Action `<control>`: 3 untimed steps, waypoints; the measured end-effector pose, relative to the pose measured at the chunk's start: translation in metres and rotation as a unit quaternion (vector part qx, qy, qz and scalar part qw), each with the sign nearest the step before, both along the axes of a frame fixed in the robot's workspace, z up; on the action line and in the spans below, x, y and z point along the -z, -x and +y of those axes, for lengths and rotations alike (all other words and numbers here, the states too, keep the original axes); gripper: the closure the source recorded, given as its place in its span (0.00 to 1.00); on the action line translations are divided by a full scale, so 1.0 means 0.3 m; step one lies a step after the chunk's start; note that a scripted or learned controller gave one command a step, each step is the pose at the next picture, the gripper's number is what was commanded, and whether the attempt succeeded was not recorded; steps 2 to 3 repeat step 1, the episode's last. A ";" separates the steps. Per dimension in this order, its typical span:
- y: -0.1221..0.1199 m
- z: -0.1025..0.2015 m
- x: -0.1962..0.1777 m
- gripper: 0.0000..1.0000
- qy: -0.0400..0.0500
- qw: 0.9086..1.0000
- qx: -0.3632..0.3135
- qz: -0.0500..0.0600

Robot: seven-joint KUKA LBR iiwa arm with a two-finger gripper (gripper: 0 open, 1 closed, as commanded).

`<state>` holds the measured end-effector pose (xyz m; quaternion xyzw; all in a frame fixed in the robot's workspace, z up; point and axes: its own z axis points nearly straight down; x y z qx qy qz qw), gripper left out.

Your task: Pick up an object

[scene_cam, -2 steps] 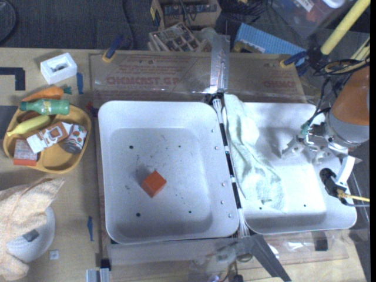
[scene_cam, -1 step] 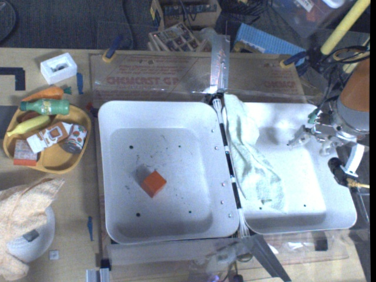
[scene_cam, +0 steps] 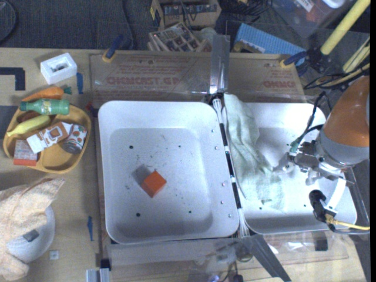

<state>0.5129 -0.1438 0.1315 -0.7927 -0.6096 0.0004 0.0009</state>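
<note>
Nearest the camera, the orange cube [scene_cam: 154, 183] sits flat on the floor of the left bin [scene_cam: 111, 117], roughly at its middle and well clear of every wall. It is small, matte and hard-edged, with flat opposing faces that should suit a pinch. In the right bin [scene_cam: 294, 119] the gripper [scene_cam: 296, 157] hangs low over the edge of a crumpled white cloth [scene_cam: 251, 151], a soft, limp fabric draped up against the divider (whether the gripper is open or closed cannot be told at this slant). To pick well, the arm [scene_cam: 346, 128] would best come straight down, aligned with two parallel cube faces, or gather a raised fold of cloth instead of flat fabric. Further off on the worktop [scene_cam: 23, 60], a yellow bowl [scene_cam: 59, 164] holds a glossy green bottle [scene_cam: 46, 106].
</note>
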 end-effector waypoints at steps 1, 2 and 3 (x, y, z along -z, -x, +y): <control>0.000 -0.001 0.000 0.00 0.000 1.000 0.000 0.000; 0.000 -0.001 0.000 0.00 0.000 1.000 0.000 0.000; 0.000 -0.001 0.000 0.00 0.000 1.000 0.000 0.000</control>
